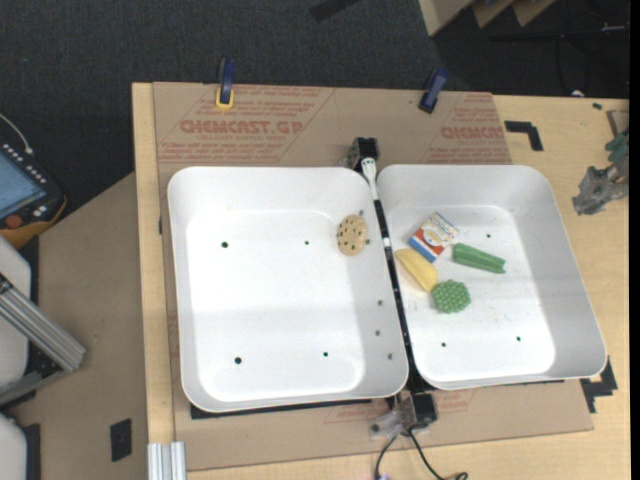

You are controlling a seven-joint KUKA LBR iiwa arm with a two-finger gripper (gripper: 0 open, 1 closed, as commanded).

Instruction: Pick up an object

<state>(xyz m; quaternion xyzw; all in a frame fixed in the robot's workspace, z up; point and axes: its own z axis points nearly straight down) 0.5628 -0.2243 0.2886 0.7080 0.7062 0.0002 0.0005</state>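
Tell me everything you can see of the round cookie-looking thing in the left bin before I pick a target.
The cookie is a small, flat, roundish tan disc dotted with dark specks, like a chocolate-chip biscuit, probably a toy. It lies flat on the floor of the left bin, in its far right corner, close to the wall beside the right bin. It sits alone in that bin, with nothing touching it but the bin floor.

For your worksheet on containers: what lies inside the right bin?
Inside the right bin lie four things: a small carton, a green stick, a yellow block and a green ball. Whatever is beneath each is covered.
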